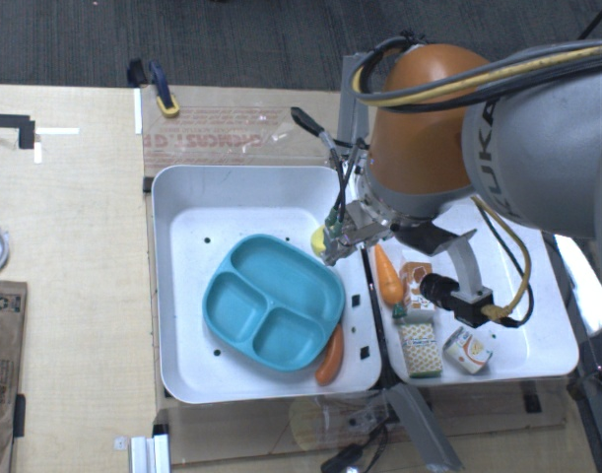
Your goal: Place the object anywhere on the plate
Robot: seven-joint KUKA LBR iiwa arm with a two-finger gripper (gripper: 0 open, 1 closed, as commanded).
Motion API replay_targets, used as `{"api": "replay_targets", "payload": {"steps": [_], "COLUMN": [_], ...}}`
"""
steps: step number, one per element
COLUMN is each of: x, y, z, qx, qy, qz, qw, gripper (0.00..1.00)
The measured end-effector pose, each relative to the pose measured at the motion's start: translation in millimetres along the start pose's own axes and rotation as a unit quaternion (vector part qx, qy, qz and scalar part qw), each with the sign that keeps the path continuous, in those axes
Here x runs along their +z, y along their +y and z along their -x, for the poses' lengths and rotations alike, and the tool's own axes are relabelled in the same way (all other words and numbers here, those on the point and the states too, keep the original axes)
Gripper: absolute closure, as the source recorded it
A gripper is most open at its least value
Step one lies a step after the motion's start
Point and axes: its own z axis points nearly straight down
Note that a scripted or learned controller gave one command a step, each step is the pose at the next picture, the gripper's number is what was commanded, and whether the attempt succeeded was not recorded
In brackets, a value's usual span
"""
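Note:
A blue divided plate lies in the left bin, slightly right of its middle. My gripper hangs just off the plate's upper right rim, near the wall between the bins. A small yellow object shows at its tips, partly hidden by them, and the gripper looks shut on it. The yellow object is beside the plate's edge, not over its compartments.
An orange carrot-like piece lies in the left bin against the plate's lower right rim. The right bin holds another orange carrot, a small packet, a speckled box and a white cup. The arm covers the right bin's upper part.

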Motion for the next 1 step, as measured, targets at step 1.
{"api": "replay_targets", "payload": {"steps": [1], "x": [-0.1], "y": [0.0], "z": [0.4], "qx": [0.000], "qy": [0.000], "qz": [0.000], "qw": [1.0000], "gripper": [0.00]}}
